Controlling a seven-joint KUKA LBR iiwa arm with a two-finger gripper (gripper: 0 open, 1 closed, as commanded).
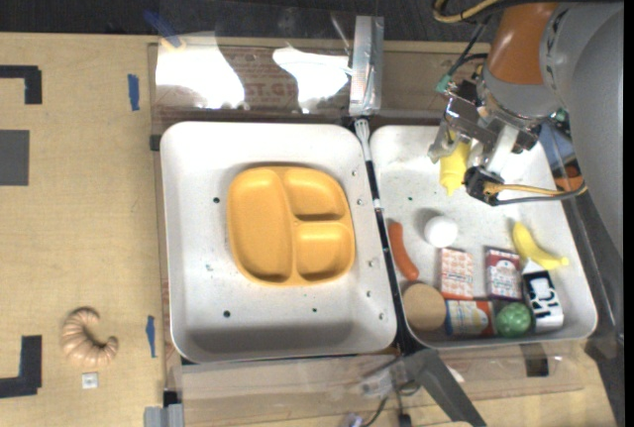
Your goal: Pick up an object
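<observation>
Pincer [458, 156] over far part of right bin [584, 308], fingers closed on yellow object [453, 169], held clear of bin floor. Near end of same bin: banana [535, 247], white ball [440, 232], orange carrot [401, 251], two small cartons, green ball [513, 318]. Left bin [188, 217] holds yellow divided tray [290, 223]. Croissant [88, 336] on worktop [69, 217], far left, near edge.

We see a yellow divided plate [290, 222] in the left bin [188, 286]. A croissant [87, 336] lies on the bench [69, 217], well apart from the bins. Blue tape bits [133, 91] mark the bench beside the left bin. A shiny plastic sheet [248, 68] sits behind it.
</observation>
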